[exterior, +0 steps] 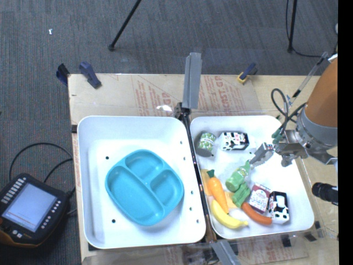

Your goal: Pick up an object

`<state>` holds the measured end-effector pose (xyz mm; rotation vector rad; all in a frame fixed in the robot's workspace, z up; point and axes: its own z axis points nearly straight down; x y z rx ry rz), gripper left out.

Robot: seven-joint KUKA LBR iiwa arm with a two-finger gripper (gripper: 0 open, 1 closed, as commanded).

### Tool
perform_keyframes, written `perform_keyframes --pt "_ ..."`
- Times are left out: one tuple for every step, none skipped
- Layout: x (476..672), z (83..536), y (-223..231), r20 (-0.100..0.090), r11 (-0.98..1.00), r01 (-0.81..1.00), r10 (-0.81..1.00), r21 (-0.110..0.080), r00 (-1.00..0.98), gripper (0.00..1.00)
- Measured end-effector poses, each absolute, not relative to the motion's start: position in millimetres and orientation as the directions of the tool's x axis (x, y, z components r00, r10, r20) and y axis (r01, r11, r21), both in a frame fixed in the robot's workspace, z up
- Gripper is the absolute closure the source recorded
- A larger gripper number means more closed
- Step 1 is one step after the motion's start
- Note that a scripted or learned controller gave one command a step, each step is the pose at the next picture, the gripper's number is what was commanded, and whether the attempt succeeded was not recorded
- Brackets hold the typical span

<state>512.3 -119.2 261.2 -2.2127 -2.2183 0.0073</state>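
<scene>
The right bin [287, 127] holds several toy foods. At its back lie a green can [207, 142] and a black-and-white cow-print box [234, 141]. A light green bottle-like toy [238, 176] lies in the middle, with an orange carrot [216, 187] and a yellow banana [228, 217] towards the front left. A red packet [258, 197], a red pepper [256, 214] and a second cow-print carton [280, 207] lie at the front right. My gripper [263, 153] hangs low over the bin's right half, tilted down-left, just above and right of the green toy's top end.
A blue divided plate [144, 186] lies in the left bin [88, 148]. A grey post [192, 81] stands behind the wall between the bins. Cables [281, 101] loop beside the arm at the right. A teach pendant [27, 206] lies on the floor at the left.
</scene>
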Motion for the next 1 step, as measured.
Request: perform_keyframes --pt "540.9 86.0 -127.6 0.003 0.073 0.997 0.997 -0.006 -0.073 0.0"
